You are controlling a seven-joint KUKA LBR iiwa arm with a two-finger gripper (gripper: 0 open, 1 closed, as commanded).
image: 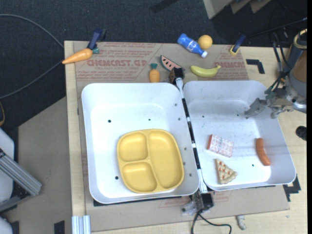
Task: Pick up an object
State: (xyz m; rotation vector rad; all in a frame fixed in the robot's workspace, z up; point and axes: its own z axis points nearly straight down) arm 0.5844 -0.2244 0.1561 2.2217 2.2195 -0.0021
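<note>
Gripper (267, 107) over right bin (229, 92) (unladen)

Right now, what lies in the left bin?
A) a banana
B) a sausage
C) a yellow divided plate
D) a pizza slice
C: the yellow divided plate sits in the left bin, while the sausage and pizza slice lie in the right bin and the banana rests on the bench.

Arm at right edge — gripper (263, 108) low, pointing left.
</note>
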